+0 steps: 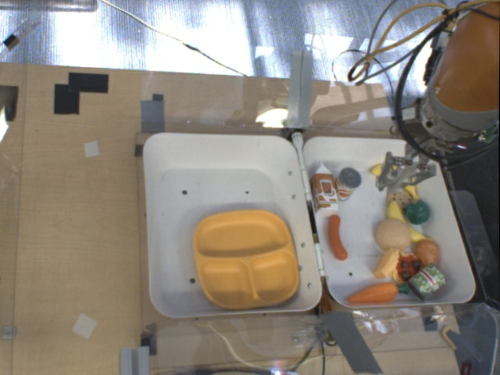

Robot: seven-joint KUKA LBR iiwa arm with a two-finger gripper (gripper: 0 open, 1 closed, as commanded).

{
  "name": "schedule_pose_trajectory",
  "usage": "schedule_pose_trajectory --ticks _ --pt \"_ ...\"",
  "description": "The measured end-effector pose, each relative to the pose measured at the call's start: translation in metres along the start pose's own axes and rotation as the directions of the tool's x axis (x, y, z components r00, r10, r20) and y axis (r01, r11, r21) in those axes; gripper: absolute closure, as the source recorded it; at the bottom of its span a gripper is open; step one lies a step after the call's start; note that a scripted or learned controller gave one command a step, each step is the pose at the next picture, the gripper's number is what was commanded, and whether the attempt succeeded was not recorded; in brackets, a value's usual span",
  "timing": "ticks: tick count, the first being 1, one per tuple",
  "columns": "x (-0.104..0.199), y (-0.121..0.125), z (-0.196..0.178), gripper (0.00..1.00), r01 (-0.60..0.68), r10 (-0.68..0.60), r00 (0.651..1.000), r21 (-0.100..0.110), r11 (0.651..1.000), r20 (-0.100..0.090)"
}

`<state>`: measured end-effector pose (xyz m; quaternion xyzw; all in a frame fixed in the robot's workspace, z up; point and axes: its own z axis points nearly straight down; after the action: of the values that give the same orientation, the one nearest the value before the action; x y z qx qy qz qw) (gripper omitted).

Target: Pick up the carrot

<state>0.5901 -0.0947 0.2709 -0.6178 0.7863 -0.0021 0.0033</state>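
The bench (70,233) held 2 white bins side by side. The left bin (168,209) had a yellow tray (246,258) in it, with 3 sections. The right bin (457,241) was full of toy food.

The carrot (373,294) lay flat near the front edge of the right bin. It was orange and its thin tip pointed left. Nothing was touching it from above. Just beside its fat end sat a green and white can (427,280) and some small red bits (408,267). A red sausage (337,237) lay well to the left of those, near the wall between the 2 bins. A round tan ball (393,233) and a small orange ball (426,251) sat behind the carrot. A little carton (323,191) and a grey round lid (349,178) were at the back of the bin.

The arm (465,61) came in from the right, with its orange part up high. The gripper (402,174) hung over the back of the right bin, well apart from the carrot. It sat above some yellow pieces (397,209) and a dark green ball (419,212). You could not tell if the claw was wide or narrow, or if it held anything.
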Motion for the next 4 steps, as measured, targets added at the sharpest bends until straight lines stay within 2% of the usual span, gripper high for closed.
schedule_pose_trajectory --ticks 1,2,3,4 --pt "0.03 0.027 0.094 1.0 0.235 -0.235 0.972 -0.006 0.972 0.001" --pt "0.08 0.055 -0.006 1.0 0.748 -0.748 0.664 0.001 0.664 -0.003" --pt "0.015 0.01 -0.021 1.0 0.68 -0.68 0.733 0.002 0.733 0.003" --pt "-0.061 0.056 0.088 1.0 0.843 -0.843 0.538 -0.003 0.538 0.009"
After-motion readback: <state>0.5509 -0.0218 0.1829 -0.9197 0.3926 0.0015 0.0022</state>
